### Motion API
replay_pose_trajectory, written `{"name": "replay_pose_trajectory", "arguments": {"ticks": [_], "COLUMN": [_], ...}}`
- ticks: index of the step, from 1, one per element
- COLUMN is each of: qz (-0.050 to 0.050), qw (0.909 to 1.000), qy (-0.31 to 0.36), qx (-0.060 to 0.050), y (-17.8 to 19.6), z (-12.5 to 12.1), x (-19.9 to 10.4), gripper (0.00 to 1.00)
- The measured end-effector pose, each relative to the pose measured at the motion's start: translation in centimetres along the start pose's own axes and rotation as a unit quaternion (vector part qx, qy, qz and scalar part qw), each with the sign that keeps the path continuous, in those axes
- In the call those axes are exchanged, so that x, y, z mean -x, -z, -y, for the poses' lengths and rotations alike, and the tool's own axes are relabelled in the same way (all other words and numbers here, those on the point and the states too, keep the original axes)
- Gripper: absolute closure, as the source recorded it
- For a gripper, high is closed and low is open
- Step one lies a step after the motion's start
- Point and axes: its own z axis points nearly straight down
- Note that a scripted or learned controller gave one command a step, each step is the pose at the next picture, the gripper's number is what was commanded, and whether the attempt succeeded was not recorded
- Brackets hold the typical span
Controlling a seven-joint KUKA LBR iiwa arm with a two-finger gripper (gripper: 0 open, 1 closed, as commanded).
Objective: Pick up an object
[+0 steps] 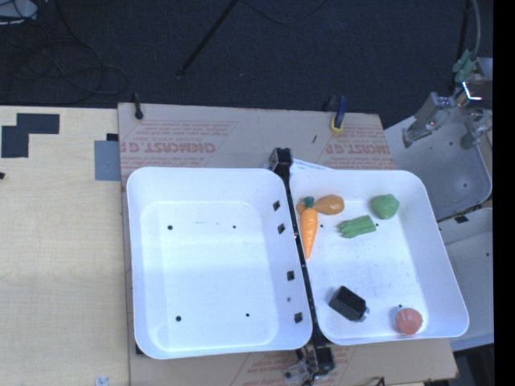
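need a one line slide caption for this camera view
Right bin holds a carrot, orange piece, two green pieces, black block and pink ball.

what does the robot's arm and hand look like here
The hand at the upper right is pale silver-grey metal in angular pieces. A small greenish part sits above it, and a thin dark cable runs up from there. Finer detail is too small to tell.

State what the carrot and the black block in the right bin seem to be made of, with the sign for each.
Carrot: probably moulded plastic; even orange colour, smooth surface, green top. Black block: possibly foam or rubber; matte, no glare. Too small to be sure.
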Motion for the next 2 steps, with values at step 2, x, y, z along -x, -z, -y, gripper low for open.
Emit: {"name": "replay_pose_trajectory", "arguments": {"ticks": [2], "qz": [-0.002], "qw": [0.9999], "qy": [0.003], "qx": [-0.010], "y": [0.5], "z": [0.9], "x": [-8.7], "gripper": [1.00]}}
